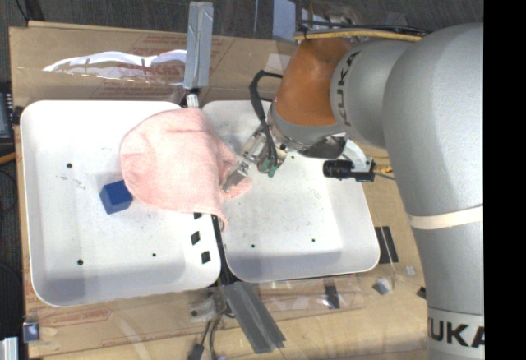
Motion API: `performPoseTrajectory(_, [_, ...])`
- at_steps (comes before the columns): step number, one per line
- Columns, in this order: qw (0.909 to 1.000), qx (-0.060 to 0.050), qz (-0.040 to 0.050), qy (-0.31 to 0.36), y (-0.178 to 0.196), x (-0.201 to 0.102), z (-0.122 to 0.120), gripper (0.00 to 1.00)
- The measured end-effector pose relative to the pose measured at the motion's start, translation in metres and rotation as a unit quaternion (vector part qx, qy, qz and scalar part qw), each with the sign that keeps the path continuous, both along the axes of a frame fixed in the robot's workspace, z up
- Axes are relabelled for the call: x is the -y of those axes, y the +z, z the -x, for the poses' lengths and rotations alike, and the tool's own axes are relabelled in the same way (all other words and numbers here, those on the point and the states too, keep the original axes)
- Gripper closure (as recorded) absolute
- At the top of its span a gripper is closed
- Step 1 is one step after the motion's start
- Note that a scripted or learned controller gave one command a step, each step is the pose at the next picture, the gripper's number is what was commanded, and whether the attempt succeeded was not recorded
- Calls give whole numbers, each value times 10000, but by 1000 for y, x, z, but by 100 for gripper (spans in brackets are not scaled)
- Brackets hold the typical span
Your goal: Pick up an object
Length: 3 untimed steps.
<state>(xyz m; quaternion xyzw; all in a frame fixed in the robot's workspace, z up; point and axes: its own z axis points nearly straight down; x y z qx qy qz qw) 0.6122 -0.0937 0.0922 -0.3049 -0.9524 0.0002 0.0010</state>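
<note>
Nearest the camera, the front edge of the counter (123, 313) shows tape strips and clear plastic. On it two shallow white bins side by side: left bin (49, 268) and right bin (329, 256), rims touching in the middle. In the left bin, a small blue block (116, 196) lies flat, just beside the lower left edge of a pink cloth (173, 157). The cloth is bunched up, mostly over the left bin, its right part draped across the shared rims into the right bin. The tool (240, 173) sits at the cloth's right edge over the right bin; fingers pinched on a fold of the pink cloth. Behind it, the grey arm (427, 120) with orange band reaches in from the right. Farther back, a cardboard sheet (107, 46) under the bins.
</note>
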Motion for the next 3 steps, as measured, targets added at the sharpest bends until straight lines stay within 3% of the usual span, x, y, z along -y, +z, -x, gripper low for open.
performPoseTrajectory(1, [10000,0,1,21,10,-1,-1,100])
performPoseTrajectory(2, [9940,21,6,-1092,101,-22,-27,100])
performPoseTrajectory(3, [9984,24,6,558,136,-28,-22,100])
